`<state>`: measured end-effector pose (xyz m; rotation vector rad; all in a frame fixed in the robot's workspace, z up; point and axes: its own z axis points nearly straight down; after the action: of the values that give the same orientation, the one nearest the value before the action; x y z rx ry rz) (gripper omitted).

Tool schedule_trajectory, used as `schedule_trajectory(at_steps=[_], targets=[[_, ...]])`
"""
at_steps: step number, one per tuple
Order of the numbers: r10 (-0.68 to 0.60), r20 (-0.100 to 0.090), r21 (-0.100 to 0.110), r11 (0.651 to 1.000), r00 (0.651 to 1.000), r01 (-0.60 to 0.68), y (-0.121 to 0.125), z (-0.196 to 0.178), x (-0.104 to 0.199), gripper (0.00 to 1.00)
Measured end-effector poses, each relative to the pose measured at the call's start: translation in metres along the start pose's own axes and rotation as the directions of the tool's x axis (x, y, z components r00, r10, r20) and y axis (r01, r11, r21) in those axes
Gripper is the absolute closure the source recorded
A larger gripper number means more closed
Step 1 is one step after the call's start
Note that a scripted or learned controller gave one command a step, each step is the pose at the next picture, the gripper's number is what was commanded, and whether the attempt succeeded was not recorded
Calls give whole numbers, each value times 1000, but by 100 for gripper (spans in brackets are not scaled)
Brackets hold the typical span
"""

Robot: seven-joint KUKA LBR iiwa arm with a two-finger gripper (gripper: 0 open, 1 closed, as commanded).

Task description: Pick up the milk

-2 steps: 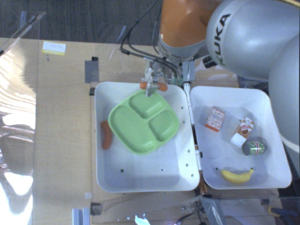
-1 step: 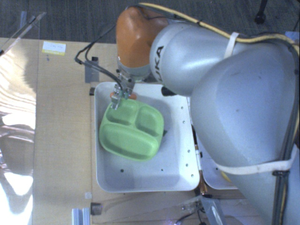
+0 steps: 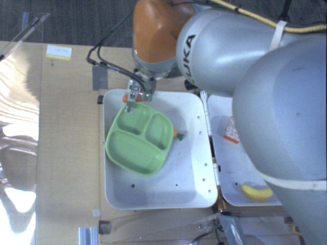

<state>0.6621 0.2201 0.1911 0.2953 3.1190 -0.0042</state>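
Note:
A white carton with red print, likely the milk [image 3: 231, 130], lies in the right bin [image 3: 232, 200] near its left wall, partly hidden under my arm. My gripper [image 3: 133, 100] hangs over the far left corner of the left bin [image 3: 191, 162], at the upper rim of a green divided plate [image 3: 139, 141], well apart from the carton. I see nothing held in the gripper.
The green plate lies tilted in the left half of the left bin. A small orange item [image 3: 176, 133] peeks out at the plate's right edge. A banana [image 3: 257, 192] lies near the front of the right bin. My bulky arm covers most of the right bin.

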Motion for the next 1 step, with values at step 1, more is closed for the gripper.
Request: schedule_trajectory(at_steps=[1], targets=[[283, -1, -4, 959, 959, -283, 10, -43, 20, 100]])
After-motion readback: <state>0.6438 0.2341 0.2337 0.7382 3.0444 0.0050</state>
